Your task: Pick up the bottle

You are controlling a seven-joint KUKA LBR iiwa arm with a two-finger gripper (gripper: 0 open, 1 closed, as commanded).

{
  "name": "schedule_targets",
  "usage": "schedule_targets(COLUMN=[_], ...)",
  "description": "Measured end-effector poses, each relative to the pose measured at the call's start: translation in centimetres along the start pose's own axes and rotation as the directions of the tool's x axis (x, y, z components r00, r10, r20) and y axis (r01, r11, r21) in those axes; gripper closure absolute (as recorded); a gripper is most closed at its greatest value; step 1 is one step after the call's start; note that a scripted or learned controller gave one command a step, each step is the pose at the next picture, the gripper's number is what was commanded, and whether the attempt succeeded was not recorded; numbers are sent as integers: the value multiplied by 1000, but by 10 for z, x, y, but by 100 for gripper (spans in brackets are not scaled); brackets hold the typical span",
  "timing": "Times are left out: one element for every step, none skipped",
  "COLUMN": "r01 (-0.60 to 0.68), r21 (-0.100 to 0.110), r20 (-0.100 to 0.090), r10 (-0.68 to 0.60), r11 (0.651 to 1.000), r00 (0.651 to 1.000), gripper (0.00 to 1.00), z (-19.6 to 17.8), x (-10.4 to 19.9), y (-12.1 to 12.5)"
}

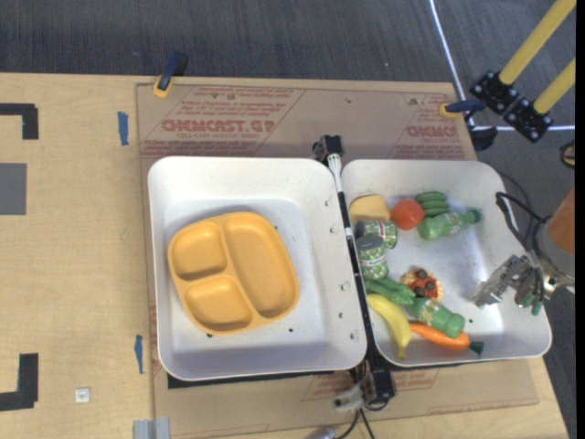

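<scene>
Two green bottles lie in the right bin [512, 199]. One bottle [444, 224] rests near the back, its cap pointing right, beside a red tomato [408, 213]. The other bottle [437, 318] lies near the front, between a banana [391, 318] and a carrot [444, 338]. My gripper [508, 294] hangs over the bin's right side, to the right of both bottles and apart from them. Its fingers stand open with nothing between them.
The right bin also holds a green-and-white can [375, 242], a yellow piece [367, 208], green vegetables [430, 200] and a small colourful item [422, 283]. A yellow divided tray [233, 270] sits in the left bin [174, 181]. Black cables [512, 213] cross the right rim.
</scene>
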State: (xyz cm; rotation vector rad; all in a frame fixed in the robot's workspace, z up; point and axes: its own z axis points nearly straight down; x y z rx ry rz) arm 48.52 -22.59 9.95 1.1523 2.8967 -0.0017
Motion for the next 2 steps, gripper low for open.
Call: schedule_targets(r01=[0, -1], r21=[0, -3], r20=[0, 4], r10=[0, 1], r11=[1000, 1000], r00=[1000, 1000], gripper=[0, 100], z=[0, -10], x=[0, -1], y=[0, 1])
